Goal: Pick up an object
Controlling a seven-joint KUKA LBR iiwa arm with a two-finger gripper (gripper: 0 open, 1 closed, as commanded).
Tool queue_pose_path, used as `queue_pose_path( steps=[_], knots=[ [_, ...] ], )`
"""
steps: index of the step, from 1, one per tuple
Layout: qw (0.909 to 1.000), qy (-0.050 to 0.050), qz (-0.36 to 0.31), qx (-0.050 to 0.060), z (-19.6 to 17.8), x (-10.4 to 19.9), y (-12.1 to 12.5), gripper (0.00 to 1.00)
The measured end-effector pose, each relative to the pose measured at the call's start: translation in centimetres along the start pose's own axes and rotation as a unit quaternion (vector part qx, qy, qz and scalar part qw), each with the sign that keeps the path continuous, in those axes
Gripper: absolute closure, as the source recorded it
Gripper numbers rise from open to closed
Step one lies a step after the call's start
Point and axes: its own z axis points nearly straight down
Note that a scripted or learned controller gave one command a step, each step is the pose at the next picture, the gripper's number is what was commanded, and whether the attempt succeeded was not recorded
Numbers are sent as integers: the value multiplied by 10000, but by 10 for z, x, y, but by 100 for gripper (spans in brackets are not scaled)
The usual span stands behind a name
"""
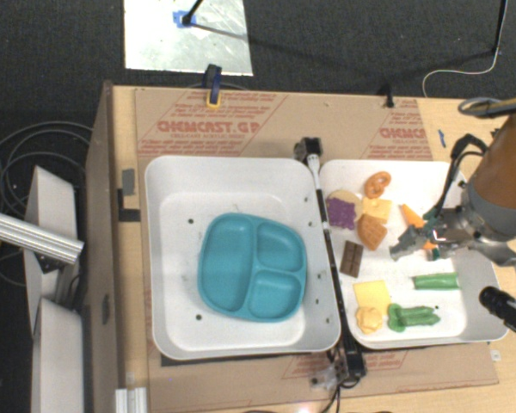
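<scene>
Camera view: gripper (410, 244) low in the right bin (473, 329).
Fingers' state cannot be told; green bean (435, 281) just below, teal divided plate (251, 267) in the left bin (176, 188).

Dark carpet (52, 50), cardboard-topped bench (241, 114)

I work in a robotics lab: my counter (267, 119) is lined with printed cardboard, two white bins (168, 231) sit clamped together on it, loose cables (21, 149) trail over dark carpet, and toy food (371, 231) fills one bin.
</scene>
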Motion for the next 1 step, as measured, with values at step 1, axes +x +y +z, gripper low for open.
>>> queue_pose_path(
  steps=[1],
  knots=[
    [10000, -21, 35, 3, 96, -87, 38, 0]
  ],
)
